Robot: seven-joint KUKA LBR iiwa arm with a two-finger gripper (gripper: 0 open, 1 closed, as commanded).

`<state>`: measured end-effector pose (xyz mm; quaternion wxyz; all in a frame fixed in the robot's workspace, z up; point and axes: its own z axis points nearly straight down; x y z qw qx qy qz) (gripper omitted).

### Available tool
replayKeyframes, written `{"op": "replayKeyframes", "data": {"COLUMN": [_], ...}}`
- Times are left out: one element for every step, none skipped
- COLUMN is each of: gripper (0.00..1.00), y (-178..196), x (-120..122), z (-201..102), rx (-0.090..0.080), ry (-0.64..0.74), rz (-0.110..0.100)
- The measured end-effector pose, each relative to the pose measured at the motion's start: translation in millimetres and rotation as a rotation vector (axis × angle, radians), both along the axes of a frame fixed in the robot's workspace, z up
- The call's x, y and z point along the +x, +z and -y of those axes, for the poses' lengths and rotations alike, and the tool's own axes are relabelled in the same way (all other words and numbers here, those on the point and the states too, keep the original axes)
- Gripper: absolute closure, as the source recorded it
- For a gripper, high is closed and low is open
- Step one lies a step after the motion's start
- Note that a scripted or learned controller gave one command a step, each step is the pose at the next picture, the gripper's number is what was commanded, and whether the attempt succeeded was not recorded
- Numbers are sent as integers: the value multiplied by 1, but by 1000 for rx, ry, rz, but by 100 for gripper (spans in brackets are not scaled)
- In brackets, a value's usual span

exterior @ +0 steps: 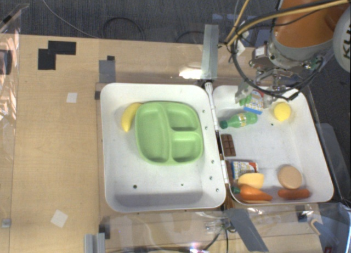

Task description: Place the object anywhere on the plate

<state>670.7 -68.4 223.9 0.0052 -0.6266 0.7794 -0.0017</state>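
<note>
At the bench centre, two shallow white bins sit side by side. Left bin (112, 153): a green sectioned plate (167, 132) lies near its middle, with a yellow banana (129, 116) touching the plate's rim at 10 o'clock. Right bin (307, 136): a green bottle (239, 120) lies on its side near the top-left corner, and a lemon (282, 111) rests at 3 o'clock from the bottle. A dark chocolate bar (228, 146) lies along the left wall. Along the bottom edge — a small printed box (244, 166), a pale yellow fruit (251, 180), a carrot (253, 194), a round bun (289, 176) and a sausage (293, 194). The gripper (274, 79) hangs over the right bin's top edge, at 11 o'clock from the lemon — whether it is apart or together cannot be told. A small printed packet (253, 102) lies just below it.
</note>
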Motion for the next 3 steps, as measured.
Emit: {"op": "replayKeyframes", "data": {"gripper": [100, 100, 100], "y": [20, -39, -44], "x": [-1, -2, -34], "z": [-106, -171, -223], "rx": [3, 1, -2], "ry": [25, 168, 569], "rz": [0, -6, -2]}}
